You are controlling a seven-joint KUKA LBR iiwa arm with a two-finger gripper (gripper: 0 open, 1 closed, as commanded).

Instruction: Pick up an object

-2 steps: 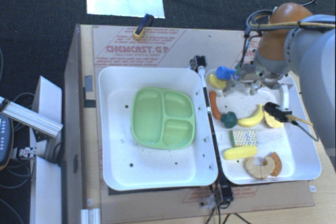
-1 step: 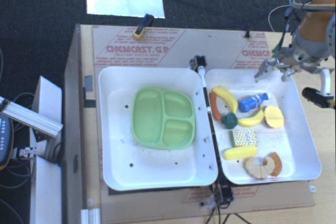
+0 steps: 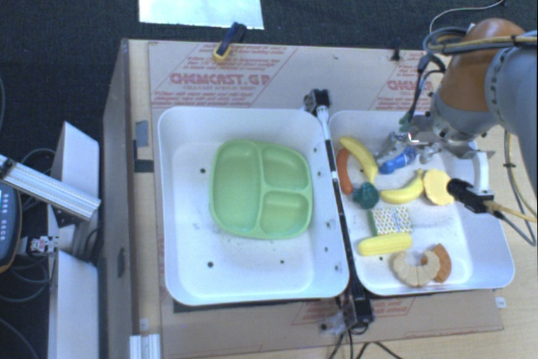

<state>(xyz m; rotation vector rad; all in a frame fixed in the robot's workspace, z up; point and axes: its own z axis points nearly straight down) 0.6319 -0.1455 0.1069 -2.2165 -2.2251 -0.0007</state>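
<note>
My gripper (image 3: 407, 145) hangs over the far part of the right bin (image 3: 496, 258), reaching in from the right. A small blue object (image 3: 393, 164) lies right at its tip; whether it is gripped is not visible. Close by are a yellow banana (image 3: 360, 157), an orange-red hot dog (image 3: 343, 171), a teal piece (image 3: 366, 195), a second banana (image 3: 403, 191) and a yellow slice (image 3: 436, 187). Nearer the front lie a checkered cracker (image 3: 391, 219), a yellow corn cob (image 3: 385, 245) and a brown and white bagel (image 3: 423, 265).
The left bin (image 3: 189, 265) holds a green divided plate (image 3: 261, 189). A black divider rail (image 3: 332, 181) runs between the bins. A yellow and black tool (image 3: 227, 43) lies on the cardboard behind the bins.
</note>
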